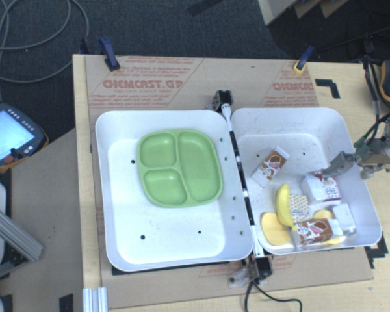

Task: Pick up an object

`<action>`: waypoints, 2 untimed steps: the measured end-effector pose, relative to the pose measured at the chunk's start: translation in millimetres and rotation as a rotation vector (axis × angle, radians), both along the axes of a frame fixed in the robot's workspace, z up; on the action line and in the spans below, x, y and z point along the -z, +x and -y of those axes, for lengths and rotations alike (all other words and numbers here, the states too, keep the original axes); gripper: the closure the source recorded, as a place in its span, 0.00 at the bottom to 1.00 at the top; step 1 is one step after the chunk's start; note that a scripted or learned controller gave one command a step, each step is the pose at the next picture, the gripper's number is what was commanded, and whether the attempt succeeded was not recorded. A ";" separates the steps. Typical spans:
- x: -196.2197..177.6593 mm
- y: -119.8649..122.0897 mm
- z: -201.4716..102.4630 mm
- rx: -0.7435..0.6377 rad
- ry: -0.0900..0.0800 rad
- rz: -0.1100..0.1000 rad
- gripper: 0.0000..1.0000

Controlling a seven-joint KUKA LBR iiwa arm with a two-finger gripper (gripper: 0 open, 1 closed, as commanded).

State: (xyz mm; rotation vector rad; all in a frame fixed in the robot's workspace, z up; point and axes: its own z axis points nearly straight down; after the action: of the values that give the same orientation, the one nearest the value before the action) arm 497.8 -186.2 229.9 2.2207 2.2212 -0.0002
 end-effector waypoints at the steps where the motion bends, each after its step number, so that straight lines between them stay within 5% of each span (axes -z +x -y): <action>1: 132.2 -14.4 -57.1 -0.001 -0.001 0.009 0.00; 2: 141.8 -15.2 -85.7 0.001 -0.006 0.013 0.00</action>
State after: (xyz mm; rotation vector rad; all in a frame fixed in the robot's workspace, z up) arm 482.7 -100.4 88.1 2.2126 2.2108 0.0081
